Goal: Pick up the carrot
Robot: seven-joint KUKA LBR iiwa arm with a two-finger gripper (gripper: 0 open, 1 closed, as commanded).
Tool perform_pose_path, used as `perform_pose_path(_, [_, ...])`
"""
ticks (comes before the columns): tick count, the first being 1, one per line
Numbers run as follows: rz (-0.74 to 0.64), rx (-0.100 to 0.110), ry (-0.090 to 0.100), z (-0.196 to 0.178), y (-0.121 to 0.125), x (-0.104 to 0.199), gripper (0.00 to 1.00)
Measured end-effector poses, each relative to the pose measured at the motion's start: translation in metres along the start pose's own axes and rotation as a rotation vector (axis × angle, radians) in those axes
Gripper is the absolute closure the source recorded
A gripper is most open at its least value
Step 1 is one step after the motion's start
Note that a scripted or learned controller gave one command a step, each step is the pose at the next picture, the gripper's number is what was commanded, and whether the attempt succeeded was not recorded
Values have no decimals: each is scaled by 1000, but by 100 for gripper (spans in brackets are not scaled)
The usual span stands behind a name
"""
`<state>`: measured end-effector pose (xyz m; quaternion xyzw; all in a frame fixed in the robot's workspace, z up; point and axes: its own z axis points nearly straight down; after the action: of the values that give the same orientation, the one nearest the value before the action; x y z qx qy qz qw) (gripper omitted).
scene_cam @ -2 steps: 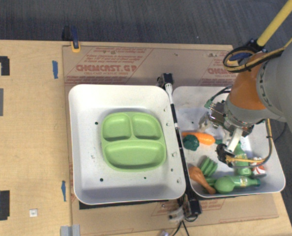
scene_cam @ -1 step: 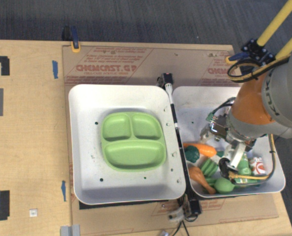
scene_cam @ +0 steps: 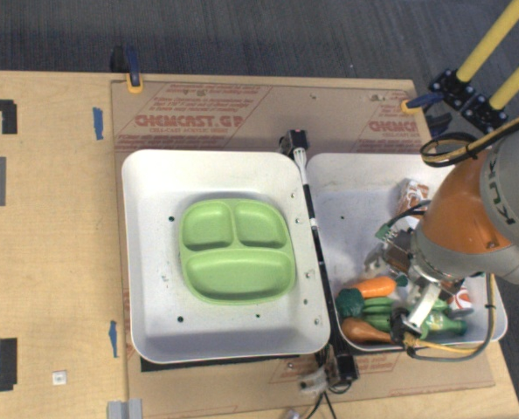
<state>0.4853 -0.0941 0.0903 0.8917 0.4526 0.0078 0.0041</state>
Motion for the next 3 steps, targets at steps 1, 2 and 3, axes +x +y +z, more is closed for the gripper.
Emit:
perform_pose_path(1, [192,1,0,0,-1,2,0])
perform_pose_path(2, [496,-6,-1,1,0,0,0])
perform_pose_path(3, [676,-14,2,1,2,1,0])
